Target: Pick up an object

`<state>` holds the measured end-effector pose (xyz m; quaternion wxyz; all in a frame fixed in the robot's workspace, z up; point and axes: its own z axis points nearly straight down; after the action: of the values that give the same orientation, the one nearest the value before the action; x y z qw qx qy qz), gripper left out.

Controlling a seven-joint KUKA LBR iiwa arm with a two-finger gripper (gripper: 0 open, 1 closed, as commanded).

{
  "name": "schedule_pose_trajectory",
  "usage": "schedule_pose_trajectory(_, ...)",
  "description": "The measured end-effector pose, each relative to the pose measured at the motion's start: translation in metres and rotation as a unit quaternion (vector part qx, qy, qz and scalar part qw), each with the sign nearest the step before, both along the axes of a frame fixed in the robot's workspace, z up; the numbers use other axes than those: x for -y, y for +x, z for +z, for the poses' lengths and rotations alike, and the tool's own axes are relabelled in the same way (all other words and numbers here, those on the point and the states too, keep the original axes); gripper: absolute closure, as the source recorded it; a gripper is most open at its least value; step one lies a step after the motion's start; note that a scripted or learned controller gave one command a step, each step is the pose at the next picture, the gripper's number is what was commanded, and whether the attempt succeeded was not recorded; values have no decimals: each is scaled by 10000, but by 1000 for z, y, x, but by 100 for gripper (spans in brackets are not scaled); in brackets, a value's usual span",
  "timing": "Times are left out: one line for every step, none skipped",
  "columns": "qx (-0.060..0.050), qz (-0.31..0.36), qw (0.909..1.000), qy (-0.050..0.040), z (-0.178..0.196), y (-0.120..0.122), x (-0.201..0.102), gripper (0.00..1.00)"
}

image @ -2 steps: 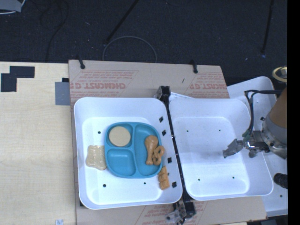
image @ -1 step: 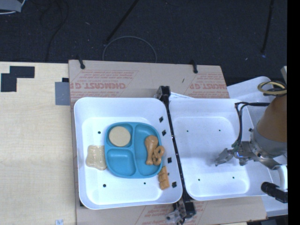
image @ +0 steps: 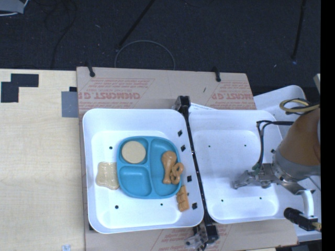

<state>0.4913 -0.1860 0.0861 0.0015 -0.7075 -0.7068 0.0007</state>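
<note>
Camera view looks down on two shallow white plastic bins side by side on the brown cardboard-covered counter (image: pixel 157 90), whose red printing reads reversed and cannot be made out. Left white bin (image: pixel 99 213) holds a blue three-compartment plastic tray (image: pixel 137 183). A round tan disc (image: pixel 133 151) lies in the tray's far-left compartment, and a tan pretzel-like toy (image: pixel 171 167) lies in the right compartment, its long axis running far to near. A pale beige slice-shaped piece (image: pixel 107 175) touches the tray's left edge, and a small orange-tan block (image: pixel 182 198) sits just off its near-right corner. The grey pincer (image: pixel 242 182) reaches into the right white bin (image: pixel 230 140) from the right, near the bin floor, gripping nothing; its spread cannot be told.
</note>
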Motion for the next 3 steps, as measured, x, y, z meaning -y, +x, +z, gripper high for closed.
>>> schedule_pose_trajectory(13, -22, 10000, 1, 13, 1, 1, 100)
schedule_pose_trajectory(16, 13, 10000, -3, 64, 3, -9, 100)
schedule_pose_trajectory(27, 11, 10000, -9, 107, 9, -7, 100)
